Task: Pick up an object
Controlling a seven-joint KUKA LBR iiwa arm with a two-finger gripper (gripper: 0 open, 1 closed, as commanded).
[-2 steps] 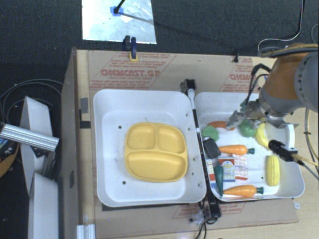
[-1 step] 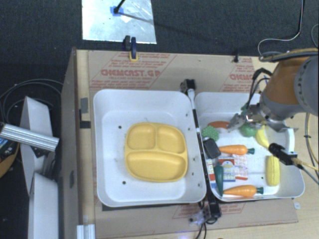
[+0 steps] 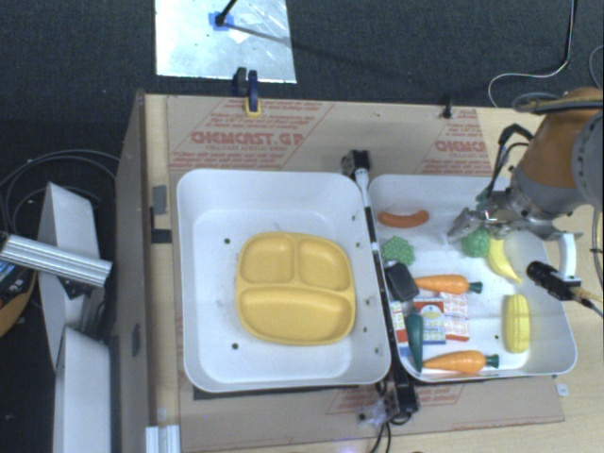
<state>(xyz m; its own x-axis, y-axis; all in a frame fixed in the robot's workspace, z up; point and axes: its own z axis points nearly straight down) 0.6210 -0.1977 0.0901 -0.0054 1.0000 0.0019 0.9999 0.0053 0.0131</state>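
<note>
Closest in: orange carrot (image 3: 458, 360) along the front wall of the right bin (image 3: 566, 352), with a printed card (image 3: 440, 319) and a yellow corn cob (image 3: 516, 323) just behind. Further back, a second carrot (image 3: 442, 284), a black block (image 3: 400, 279), a broccoli piece (image 3: 397, 250) and a sausage (image 3: 403, 219), all loose and scattered, so plenty to choose from. Left bin (image 3: 203, 253) given over to a yellow divided plate (image 3: 295, 286), set flat in the middle.

Gripper (image 3: 475, 226) reaching in from the right, low over the right bin's far side, just above a green toy vegetable (image 3: 478, 243) touching a banana (image 3: 503, 260). Fingers (image 3: 462, 225) seemingly parted, grasping nothing. Probably poised this way to drop over the green piece, the likeliest target. Not yet picked up. Crowding from the banana a risk: could nudge both or close on the wrong one.
</note>
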